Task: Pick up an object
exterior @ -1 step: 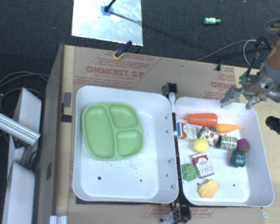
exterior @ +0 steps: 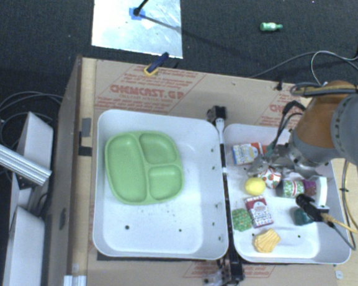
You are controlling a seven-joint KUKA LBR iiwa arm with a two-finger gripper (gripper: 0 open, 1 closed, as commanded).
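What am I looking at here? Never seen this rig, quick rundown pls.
One camera, fixed above a bench, looks down at a slant. The grey shape with an orange band at the right is a robot arm; a program drives it to pick up an object.

Its gripper is down over the right bin. From this angle I can't tell whether it holds anything.

The bench carries two shallow white bins side by side. The left bin holds a green divided tray. The right bin holds small items: a yellow ball, a small white carton, a red and white packet, a green square piece, a yellow ridged piece, and a few more, partly hidden near the gripper.
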